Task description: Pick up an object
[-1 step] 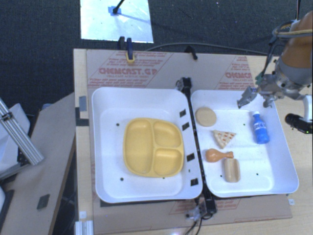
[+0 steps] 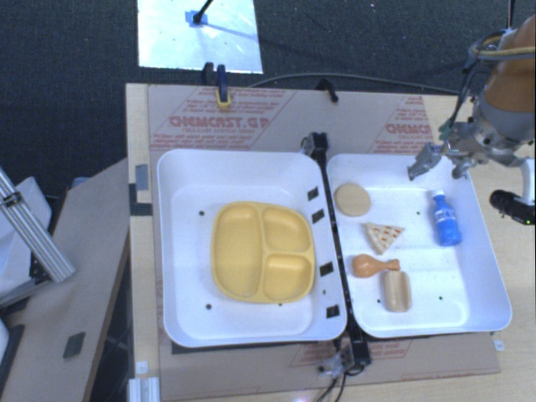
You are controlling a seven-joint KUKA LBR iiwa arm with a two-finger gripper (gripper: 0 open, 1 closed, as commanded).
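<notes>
The end effector [image 2: 441, 162] hangs with its fingers spread apart and nothing between them over the far edge of the right bin [image 2: 486, 308], which holds a blue bottle [image 2: 445, 219], round cookie [image 2: 353, 199], pizza slice [image 2: 383, 236], drumstick [image 2: 374, 265] and bread roll [image 2: 396, 291], while the left bin [image 2: 180, 308] carries a yellow divided plate [image 2: 261, 251]

A dark speckled carpet floor [image 2: 67, 57] surrounds the pale wooden bench [image 2: 138, 132]; a shiny square metal plate [image 2: 198, 23] lies on the carpet beyond it.
</notes>
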